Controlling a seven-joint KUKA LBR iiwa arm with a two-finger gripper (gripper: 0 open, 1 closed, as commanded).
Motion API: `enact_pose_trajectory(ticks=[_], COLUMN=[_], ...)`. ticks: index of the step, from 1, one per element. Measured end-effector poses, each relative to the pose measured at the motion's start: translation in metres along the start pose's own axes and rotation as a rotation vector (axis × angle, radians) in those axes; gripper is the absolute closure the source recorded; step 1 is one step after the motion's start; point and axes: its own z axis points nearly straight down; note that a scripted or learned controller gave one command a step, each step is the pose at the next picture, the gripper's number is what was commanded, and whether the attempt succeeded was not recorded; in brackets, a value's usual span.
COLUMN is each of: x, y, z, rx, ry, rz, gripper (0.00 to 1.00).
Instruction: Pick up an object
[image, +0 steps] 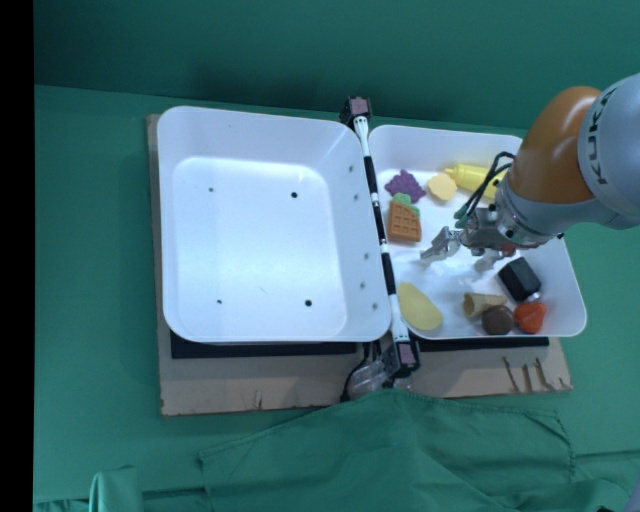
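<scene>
In the camera view, the gripper was seen low over the bare middle of the right bin, its fingers spread and nothing held between them. The nearest candidates were the orange pineapple toy, just to its left, and the yellow oval piece, lower left against the bin wall. The pineapple was judged the better pick: it lay clear of the wall and could be straddled across its narrow width before the fingers were closed.
</scene>
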Motion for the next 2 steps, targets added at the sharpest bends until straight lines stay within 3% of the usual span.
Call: enact_pose_trajectory(ticks=[1,2], x=[-0.002,-0.013], y=[0.003,0.009], z=[-0.015,-0.072], rx=[-0.013,-0.003], ry=[-0.005,-0.001], rz=[0.004,-0.001], gripper=[1.0,1.0])
